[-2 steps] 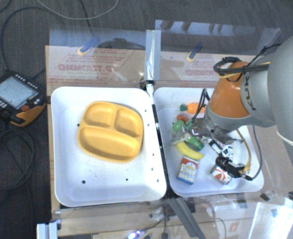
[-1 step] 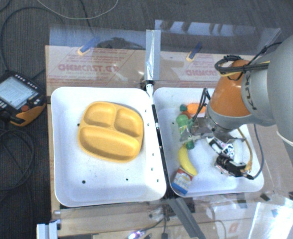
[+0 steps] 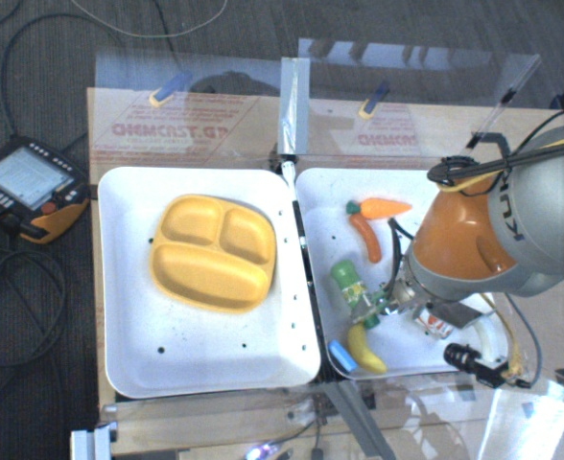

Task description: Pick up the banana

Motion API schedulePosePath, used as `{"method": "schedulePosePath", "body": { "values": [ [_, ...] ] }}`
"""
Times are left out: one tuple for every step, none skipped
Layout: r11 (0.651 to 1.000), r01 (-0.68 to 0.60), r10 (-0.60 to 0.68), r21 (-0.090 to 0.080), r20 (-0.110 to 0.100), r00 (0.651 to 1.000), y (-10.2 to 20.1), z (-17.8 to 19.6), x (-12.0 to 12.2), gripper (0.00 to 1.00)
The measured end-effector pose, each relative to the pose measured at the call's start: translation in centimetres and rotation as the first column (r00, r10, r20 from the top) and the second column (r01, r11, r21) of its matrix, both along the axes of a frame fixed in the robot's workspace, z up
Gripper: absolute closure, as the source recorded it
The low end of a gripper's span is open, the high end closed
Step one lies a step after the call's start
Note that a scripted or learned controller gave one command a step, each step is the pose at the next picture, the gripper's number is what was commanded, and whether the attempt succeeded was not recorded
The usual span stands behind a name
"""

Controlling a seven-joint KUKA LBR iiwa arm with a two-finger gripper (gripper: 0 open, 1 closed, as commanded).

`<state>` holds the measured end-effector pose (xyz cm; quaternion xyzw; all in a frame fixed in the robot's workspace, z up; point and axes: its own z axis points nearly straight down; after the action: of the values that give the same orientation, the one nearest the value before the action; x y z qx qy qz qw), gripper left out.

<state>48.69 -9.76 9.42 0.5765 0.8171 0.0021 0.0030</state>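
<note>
Banana (image 3: pixel 364 349) in plain view; gripper (image 3: pixel 383 305) above it — grip unclear.

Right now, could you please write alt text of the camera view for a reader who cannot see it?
A grey and orange robot arm reaches over the right white bin, its gripper low beside a green bottle, just above a banana. That bin also holds a carrot, an orange sausage and a blue item. The left bin holds a yellow divided tray.

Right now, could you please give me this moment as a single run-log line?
target: small yellow banana, right white bin, front edge | gripper: just above banana, beside green bottle | grasp: not confirmed | left bin: yellow divided tray
</note>
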Motion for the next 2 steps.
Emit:
{"method": "schedulePosePath", "body": {
  "values": [
    [1.000, -0.003, 0.003, 0.002, -0.003, 1.000, 0.17, -0.11, -0.04, 0.00],
    [1.000, -0.003, 0.003, 0.005, -0.005, 1.000, 0.28, 0.55, 0.03, 1.00]
  ]
}}
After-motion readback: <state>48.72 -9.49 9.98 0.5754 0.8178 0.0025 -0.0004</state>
